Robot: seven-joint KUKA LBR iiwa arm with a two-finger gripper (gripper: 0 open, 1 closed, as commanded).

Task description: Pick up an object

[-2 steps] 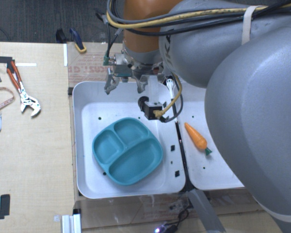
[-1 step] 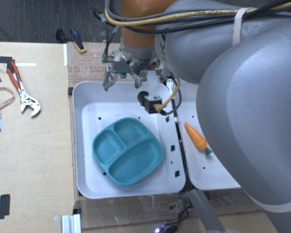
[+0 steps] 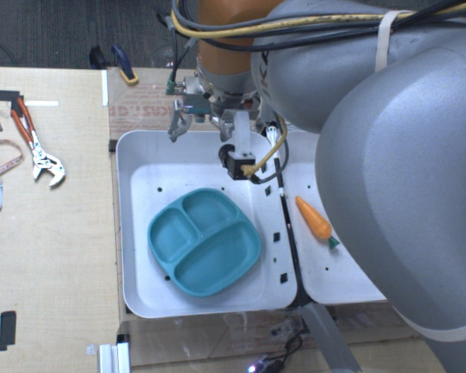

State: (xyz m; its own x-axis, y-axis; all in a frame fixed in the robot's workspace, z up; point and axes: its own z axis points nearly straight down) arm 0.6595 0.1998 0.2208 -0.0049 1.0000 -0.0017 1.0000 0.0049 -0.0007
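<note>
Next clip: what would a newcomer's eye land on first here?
The big grey arm sweeping in from the right, its orange band above the gripper. Next, the teal divided plate lying flat in the left bin, and the toy carrot in the right bin.

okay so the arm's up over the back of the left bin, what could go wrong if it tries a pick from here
The gripper hangs over the back wall of the left bin, so coming straight down could hit the rim. The teal plate lies flat and wide, likely hard to pinch. The carrot sits in the right bin, near the divider, leaving little finger room.
</note>
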